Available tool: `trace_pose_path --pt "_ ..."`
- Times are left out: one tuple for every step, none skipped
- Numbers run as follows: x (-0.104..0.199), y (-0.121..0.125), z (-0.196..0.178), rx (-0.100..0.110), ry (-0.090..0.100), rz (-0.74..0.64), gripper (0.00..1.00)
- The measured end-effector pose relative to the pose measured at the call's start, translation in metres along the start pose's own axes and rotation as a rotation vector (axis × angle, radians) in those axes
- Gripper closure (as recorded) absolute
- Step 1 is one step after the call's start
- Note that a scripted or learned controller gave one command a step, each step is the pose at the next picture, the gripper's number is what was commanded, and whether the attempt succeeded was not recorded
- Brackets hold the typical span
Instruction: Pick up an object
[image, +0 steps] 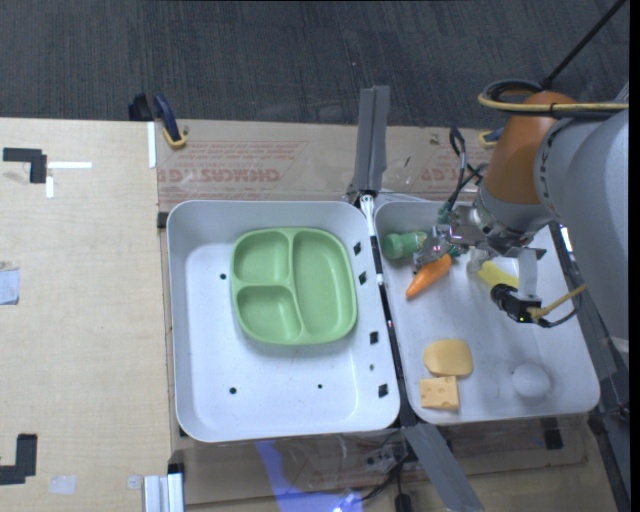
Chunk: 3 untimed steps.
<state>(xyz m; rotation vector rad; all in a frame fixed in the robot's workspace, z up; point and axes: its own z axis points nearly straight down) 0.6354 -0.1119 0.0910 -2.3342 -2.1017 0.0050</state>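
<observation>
Two white bins (190, 330) on the surface | left bin: one green divided plate (294, 286) | right bin: one carrot (428, 276), one green item (405, 243) at its 11 o'clock, two yellow pieces (447, 357) at 6 | end effector (441, 243) above carrot, grip state unclear

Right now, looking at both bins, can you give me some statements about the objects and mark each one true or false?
1. The green plate lies in the left bin. True.
2. The carrot lies on the plate. False: it is in the right bin, near the tool.
3. The plate has three compartments. True.
4. The cheese block is in the left bin. False: it is in the right bin, just below a round yellow piece.
5. A green item lies near the right bin's upper left corner. True.
</observation>
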Motion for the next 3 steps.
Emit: trace_pose_path --pt "0.0 0.0 -0.009 0.0 -0.002 -0.002 1.0" --pt "-0.001 0.0 -0.018 0.001 -0.003 -0.004 1.0" --pt "0.059 0.017 -0.101 -0.002 0.0 0.03 1.0"
